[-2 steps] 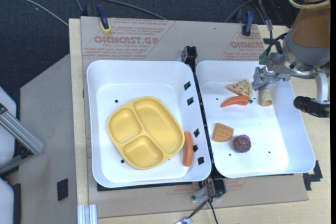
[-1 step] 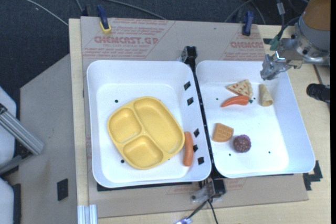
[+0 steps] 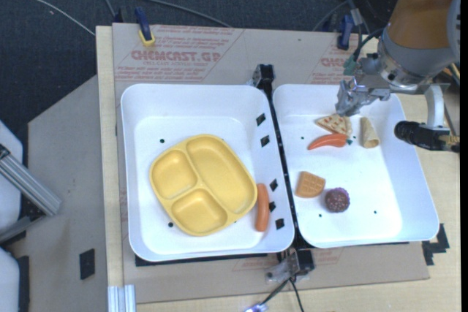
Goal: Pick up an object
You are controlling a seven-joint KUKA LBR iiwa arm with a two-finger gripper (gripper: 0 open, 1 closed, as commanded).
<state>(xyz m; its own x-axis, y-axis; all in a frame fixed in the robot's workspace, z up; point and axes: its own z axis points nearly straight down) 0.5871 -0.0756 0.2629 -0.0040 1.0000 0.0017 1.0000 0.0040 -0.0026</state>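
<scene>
The gripper (image 3: pixel 349 103) hangs just above the toy pizza slice (image 3: pixel 334 123) in the right bin (image 3: pixel 409 219); how wide its claw stands, I cannot tell. The slice looks light, stiff and flat, best pinched across its edges.

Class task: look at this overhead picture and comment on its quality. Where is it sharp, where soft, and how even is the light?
Camera view: light is even and soft, with faint shadows under the yellow tray and the white bins; food items look slightly soft; the gripper is a little blurred; the bins bulge slightly, hinting at lens distortion.
</scene>
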